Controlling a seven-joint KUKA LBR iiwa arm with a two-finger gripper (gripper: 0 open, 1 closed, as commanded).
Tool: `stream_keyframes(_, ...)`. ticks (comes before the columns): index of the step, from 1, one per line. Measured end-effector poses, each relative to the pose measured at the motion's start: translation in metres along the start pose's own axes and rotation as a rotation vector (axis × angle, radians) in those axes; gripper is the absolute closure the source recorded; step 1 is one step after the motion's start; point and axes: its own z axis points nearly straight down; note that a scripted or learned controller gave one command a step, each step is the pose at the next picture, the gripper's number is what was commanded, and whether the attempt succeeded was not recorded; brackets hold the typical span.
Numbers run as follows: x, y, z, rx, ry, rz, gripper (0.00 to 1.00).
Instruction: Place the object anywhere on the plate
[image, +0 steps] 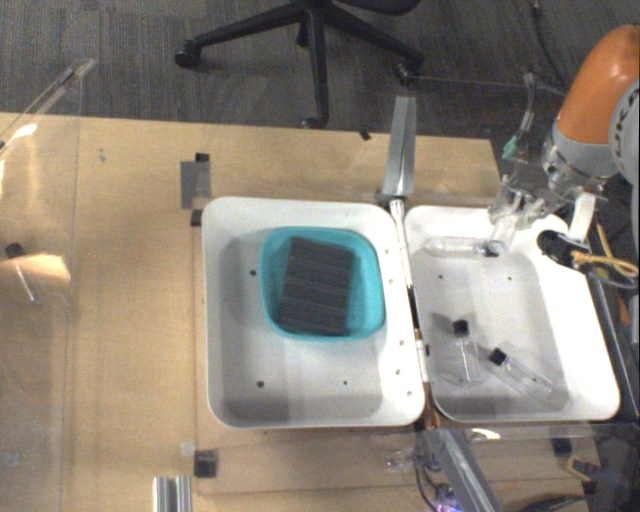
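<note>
Camera view, ordered from largest item to smallest. Worktop: pale wood, carrying two shallow white containers side by side. Left bin: holds a teal plate with a dark ribbed pad lying flat on it. Right bin: holds several small clear tubes with black caps. Two tubes lie near the front of this bin, close together but apart. A third clear tube lies near the back wall.

Arm: enters from the right, with the tool lowered over the back of the right bin, at the end of the third tube. The tube is transparent and the tool is small at this angle, so it is not possible to tell how far the fingers are parted or whether anything is gripped; the tube appears to rest on the bin floor.

Step in hand: picking, judged from position. Nothing from the right bin is on the plate yet. Next move requires a confirmed grip on the tube, a lift clear of the bin wall, travel left across the divider, and release above the plate.
</note>
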Motion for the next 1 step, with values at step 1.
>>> stream_keyframes(1,0.0242,-0.0700,0.0612,0.005,0.003,-0.247,1.00)
